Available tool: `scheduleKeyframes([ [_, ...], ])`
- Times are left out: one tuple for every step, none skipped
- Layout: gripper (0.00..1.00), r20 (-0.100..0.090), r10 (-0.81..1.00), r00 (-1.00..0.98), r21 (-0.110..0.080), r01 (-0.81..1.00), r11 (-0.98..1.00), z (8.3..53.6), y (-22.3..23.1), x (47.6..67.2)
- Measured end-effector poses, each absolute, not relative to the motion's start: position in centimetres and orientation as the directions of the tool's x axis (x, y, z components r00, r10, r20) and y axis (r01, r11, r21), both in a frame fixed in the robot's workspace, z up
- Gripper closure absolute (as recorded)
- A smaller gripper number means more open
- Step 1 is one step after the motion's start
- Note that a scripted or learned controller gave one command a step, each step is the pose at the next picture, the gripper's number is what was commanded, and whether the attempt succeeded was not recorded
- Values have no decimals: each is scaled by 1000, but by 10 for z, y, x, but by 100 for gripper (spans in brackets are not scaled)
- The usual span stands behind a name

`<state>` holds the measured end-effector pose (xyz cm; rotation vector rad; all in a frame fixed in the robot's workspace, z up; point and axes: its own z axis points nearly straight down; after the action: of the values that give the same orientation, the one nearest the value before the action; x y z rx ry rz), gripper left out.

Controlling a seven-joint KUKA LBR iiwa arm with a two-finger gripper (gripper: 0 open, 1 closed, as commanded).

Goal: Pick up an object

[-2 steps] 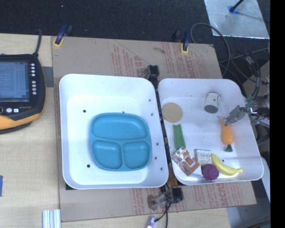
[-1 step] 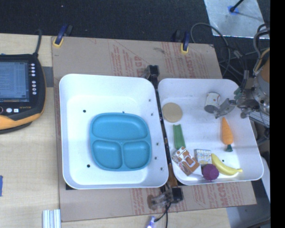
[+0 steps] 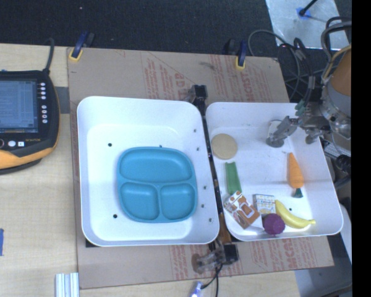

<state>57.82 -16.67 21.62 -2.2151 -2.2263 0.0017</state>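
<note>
Banana (image 3: 294, 217) well below hand (image 3: 283, 132).

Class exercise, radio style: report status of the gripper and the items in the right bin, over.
Gripper over right bin, upper area, holding nothing. Carrot nearest, just below it. Banana, purple ball at front. Nothing blocking.

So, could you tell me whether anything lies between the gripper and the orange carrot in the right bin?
Nothing visible does. The gripper hangs over the right white bin, and bare bin floor separates it from the orange carrot just below it.
</note>
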Motion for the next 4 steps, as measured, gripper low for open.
scheduleKeyframes([
  [0, -2, 1000, -5, -5, 1000, 5, 168, -213, 592],
  [0, 0, 1000, -6, -3, 1000, 6, 217, -151, 574],
  [0, -2, 1000, -5, -6, 1000, 5, 183, -202, 570],
  [0, 0, 1000, -4, -2, 1000, 4, 181, -212, 656],
])
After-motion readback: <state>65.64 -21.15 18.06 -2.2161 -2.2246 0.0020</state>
